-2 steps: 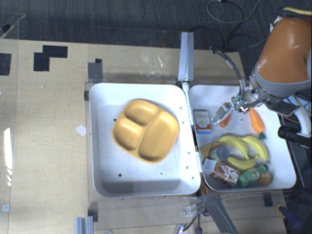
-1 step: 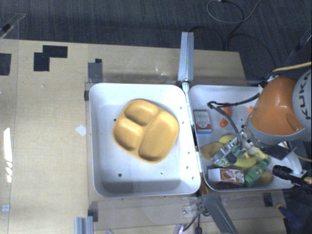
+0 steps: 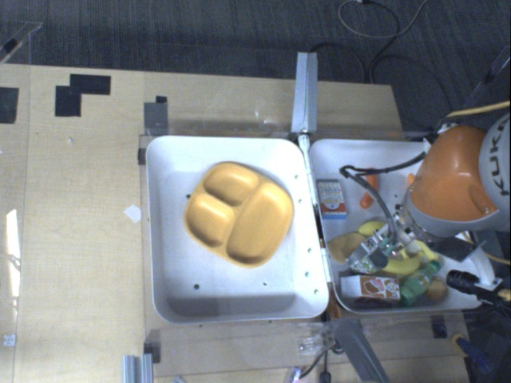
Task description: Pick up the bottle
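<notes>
A green bottle (image 3: 417,284) lies on its side near the front wall of the right bin (image 3: 351,156). A red-and-white labelled piece (image 3: 371,286) lies at its left end. My gripper (image 3: 378,250) hangs low over the clutter in that bin, just up and left of the bottle, above yellow bananas (image 3: 356,241). The orange band of the arm (image 3: 451,174) hides the bin's right part. I see nothing lifted in the gripper.
A small blue-and-white carton (image 3: 331,197) and an orange bit (image 3: 367,200) lie in the right bin's back half. The left bin (image 3: 168,214) holds a big yellow lobed object (image 3: 239,212). A metal divider post (image 3: 305,94) stands between the bins.
</notes>
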You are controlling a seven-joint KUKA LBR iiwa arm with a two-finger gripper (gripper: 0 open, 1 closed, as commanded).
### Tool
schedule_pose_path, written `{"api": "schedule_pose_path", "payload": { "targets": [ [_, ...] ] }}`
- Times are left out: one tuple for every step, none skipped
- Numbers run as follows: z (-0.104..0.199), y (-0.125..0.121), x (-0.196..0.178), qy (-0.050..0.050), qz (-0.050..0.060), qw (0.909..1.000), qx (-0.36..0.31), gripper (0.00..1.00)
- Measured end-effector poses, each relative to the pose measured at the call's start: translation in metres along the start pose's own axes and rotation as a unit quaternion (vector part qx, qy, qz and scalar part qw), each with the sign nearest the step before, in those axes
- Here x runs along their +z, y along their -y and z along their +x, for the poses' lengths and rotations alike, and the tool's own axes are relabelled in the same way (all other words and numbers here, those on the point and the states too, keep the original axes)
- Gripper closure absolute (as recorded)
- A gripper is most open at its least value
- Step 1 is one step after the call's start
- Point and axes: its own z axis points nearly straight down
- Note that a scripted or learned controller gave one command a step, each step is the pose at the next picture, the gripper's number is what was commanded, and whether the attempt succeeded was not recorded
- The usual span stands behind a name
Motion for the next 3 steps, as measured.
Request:
{"api": "schedule_pose_path", "payload": {
  "targets": [
    [-0.017, 0.016, 0.025, 0.002, -0.004, 0.9986, -0.053, 0.0],
    [-0.054, -0.022, -0.028, 0.002, -0.001, 0.9908, -0.135, 0.0],
    [-0.129, -0.04, -0.045, 0.002, -0.001, 0.9954, -0.096, 0.0]
  ]
}}
